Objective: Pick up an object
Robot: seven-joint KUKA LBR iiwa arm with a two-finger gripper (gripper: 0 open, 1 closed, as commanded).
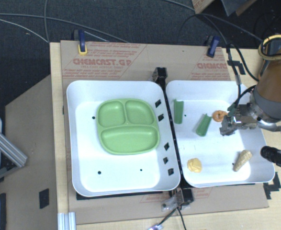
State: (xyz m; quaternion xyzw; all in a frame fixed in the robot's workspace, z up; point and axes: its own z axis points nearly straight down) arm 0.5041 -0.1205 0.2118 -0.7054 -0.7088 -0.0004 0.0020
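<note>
One end effector (229, 127) beside orange piece (219, 115)

Grey arm (269, 104), orange band, dark metal tool (232, 123), perhaps black cabling

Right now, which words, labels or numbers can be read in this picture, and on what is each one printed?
"CHEMCAST GP", red print on the brown protective sheet behind the left bin.
"CHEMCAST", the same red print on that sheet behind the right bin, partly cut off.
The smaller red lines under both are too blurred to read.
</note>
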